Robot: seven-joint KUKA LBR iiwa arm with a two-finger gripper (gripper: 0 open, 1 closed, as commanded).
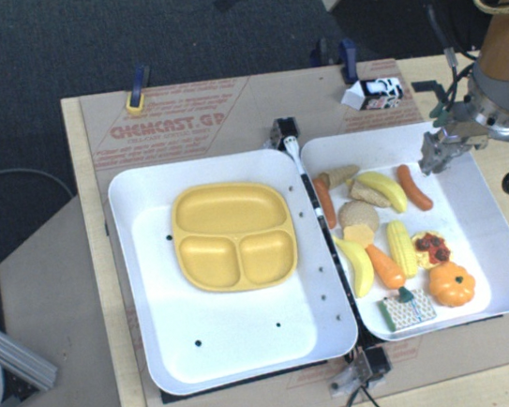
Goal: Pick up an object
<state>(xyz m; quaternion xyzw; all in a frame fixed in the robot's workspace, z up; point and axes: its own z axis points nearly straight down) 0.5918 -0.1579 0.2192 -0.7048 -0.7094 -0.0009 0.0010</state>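
You have a tabletop of brown board printed with red lettering, set over dark carpet. Two clamps grip its far edge: a yellow-and-blue one toward the left and a blue one toward the right. A small black-and-white tag lies near the blue clamp. At the far left you can see a silver metal rail running at a slant.

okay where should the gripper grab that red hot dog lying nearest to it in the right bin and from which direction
Probably across the middle of the red hot dog, coming straight down from above. It lies flat and slanted on the right bin floor, with bare floor on both long sides, so fingers can close across its narrow width. The gripper hovers just up and right of it.
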